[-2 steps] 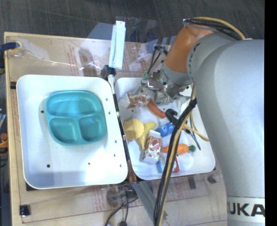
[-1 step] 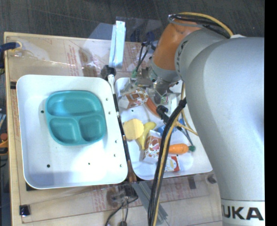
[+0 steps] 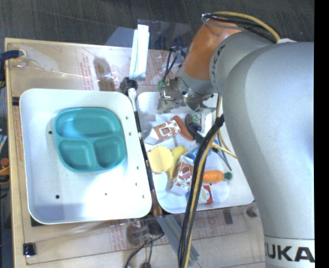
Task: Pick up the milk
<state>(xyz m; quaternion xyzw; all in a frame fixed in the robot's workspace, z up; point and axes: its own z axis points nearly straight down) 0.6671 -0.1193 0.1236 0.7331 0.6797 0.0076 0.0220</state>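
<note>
- Camera view looks down on the tabletop [image 3: 52, 60] with two white bins: the left bin [image 3: 36, 194] holds a teal divided tray [image 3: 90, 138], the right bin [image 3: 239, 191] holds a clutter of toy food.
- Two small white-and-brown cartons lie in the right bin: one milk carton [image 3: 167, 130] near the bin's far end, a second similar carton [image 3: 182, 178] nearer the front, beside a yellow piece [image 3: 160, 159] and a carrot [image 3: 214, 176].
- Hanging over the far end of the right bin, just above the upper carton, is the tool [image 3: 172, 96], on the arm [image 3: 265, 121].
- Its state I cannot tell; the wrist and cables hide too much.
- Progress, as I judge it: the approach looks roughly made, but the milk appears to lie in the bin, not lifted.
- What is left: closing on a carton and raising it clear.
</note>
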